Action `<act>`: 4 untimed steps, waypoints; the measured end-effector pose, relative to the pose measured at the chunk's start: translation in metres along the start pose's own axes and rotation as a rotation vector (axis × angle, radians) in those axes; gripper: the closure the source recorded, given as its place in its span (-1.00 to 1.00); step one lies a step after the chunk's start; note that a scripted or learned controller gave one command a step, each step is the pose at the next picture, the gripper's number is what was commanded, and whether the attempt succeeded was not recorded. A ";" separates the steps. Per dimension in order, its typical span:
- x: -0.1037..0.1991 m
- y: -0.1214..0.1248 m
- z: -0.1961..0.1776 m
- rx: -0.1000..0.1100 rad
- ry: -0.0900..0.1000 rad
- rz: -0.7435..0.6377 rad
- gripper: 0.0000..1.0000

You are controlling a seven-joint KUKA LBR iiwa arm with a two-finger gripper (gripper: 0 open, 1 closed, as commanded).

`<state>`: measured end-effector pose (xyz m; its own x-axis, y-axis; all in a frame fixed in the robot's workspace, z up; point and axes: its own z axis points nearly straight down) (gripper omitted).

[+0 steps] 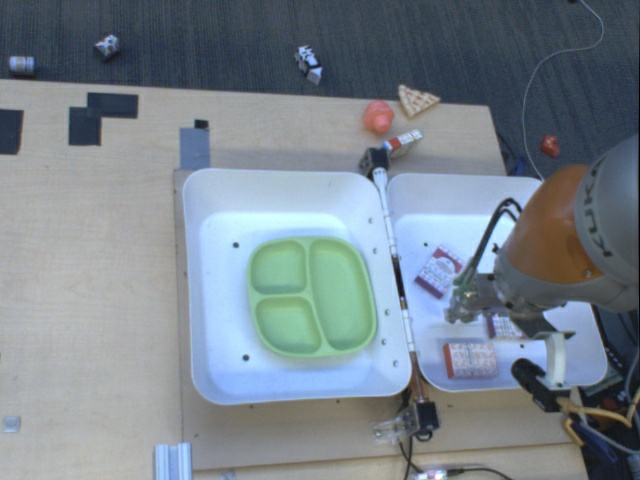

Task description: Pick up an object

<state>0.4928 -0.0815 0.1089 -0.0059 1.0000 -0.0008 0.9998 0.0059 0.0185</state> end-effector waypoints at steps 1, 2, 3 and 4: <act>0.000 0.000 0.000 0.000 0.000 0.001 -1.00; -0.002 -0.004 0.022 0.011 0.000 0.005 -1.00; -0.002 -0.002 0.011 0.005 0.000 0.001 1.00; -0.002 -0.002 0.011 0.005 0.000 0.002 -1.00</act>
<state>0.4910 -0.0834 0.0982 -0.0039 1.0000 -0.0006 0.9999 0.0039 0.0133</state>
